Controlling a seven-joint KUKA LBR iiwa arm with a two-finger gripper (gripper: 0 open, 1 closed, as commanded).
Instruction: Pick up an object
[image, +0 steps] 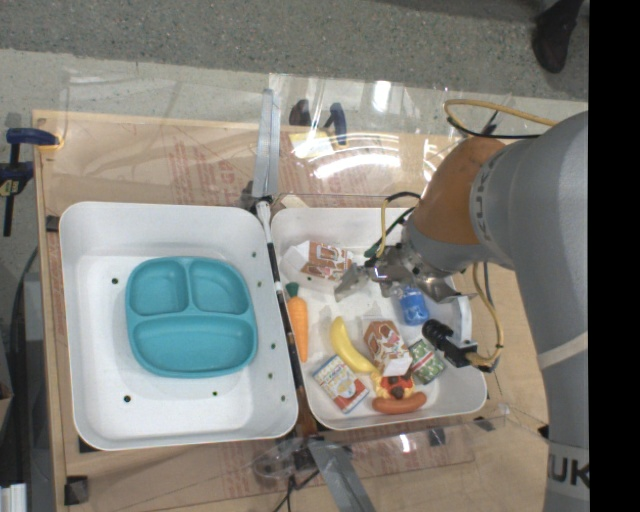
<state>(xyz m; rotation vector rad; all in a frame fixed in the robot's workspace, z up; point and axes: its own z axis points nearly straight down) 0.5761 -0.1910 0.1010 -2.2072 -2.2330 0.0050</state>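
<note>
Left bin (90, 330): one teal divided plate (190, 315), centred. Right bin (460, 400): carrot (298, 322) along its left wall, banana (348, 345), small cartons, hot dog (400, 402) near the front edge. Claw (362, 276) over the right bin's middle, beside a brown packet (325, 260).

Your arm: grey KUKA iiwa with an orange wrist band.
You see a thick, rounded grey arm (545, 230) with smooth casings, an orange band (455, 195) above the wrist, and white "KU" lettering low on the body. Thin yellow and black cables loop around the wrist. The gripper (358, 278) looks like bare grey metal, though it's blurred.
</note>
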